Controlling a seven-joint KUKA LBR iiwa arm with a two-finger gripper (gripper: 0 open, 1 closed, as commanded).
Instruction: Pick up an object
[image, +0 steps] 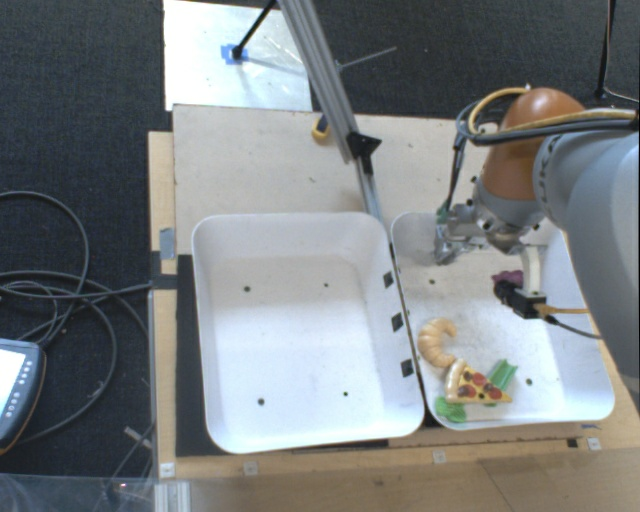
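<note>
Worktop (260, 160): pale board, matte and lightly scuffed, carrying two shallow white bins side by side.
Left bin (300, 330): glossy white plastic with rounded corners and a few small dark dots on its floor.
Right bin (590, 385): same make; its upper right part is covered by the arm.
Objects: in the lower centre of the right bin lie a croissant (437, 341), tan, curved and ridged, and just below it a pizza slice (473, 384), a flat yellow wedge with red spots; a green piece (500, 374) sits at its right edge, touching it.
Purple item (511, 276): small, mostly hidden behind a black part of the arm; shape unclear.
Hand (445, 252): grey metal, low over the upper left of the right bin, apart from the croissant; finger spread cannot be told, and nothing is seen in it.
Surroundings: slanted grey pole (330, 85) crossing the top; cables (60, 290) and a screen device (15, 385) at left on dark carpet, the device cut by the frame edge.
</note>
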